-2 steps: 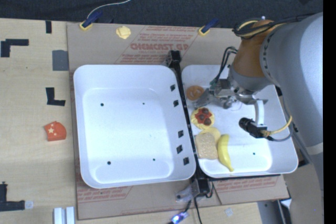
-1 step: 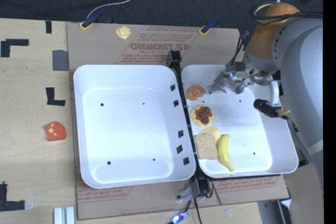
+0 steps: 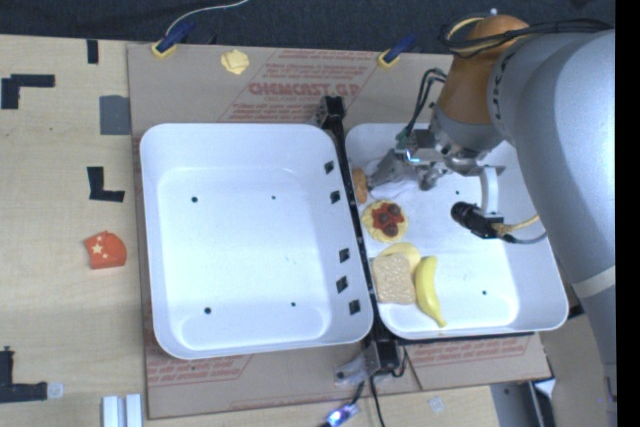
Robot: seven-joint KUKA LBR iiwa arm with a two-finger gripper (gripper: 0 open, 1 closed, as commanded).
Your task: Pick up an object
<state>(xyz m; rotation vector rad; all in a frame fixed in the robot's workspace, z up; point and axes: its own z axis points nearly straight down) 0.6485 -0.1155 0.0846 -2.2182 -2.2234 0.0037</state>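
Gripper over the right bin, toys just below it.
We see the grey two-finger gripper (image 3: pixel 405 170), fingers apart and empty; the round red-topped toy pastry (image 3: pixel 385 219) lies near, at its seven o'clock, in the white right bin (image 3: pixel 520 300).

Red printed lettering (image 3: pixel 305 87) on the brown cardboard sheet (image 3: pixel 290 80) under the bins, along its far edge, upside down from this camera; possibly "CHEMCAST", too blurred to confirm. More red print below it, unreadable.

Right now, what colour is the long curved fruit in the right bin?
Yellow. The banana lies near the right bin's front edge; the camera view shows it clearly.
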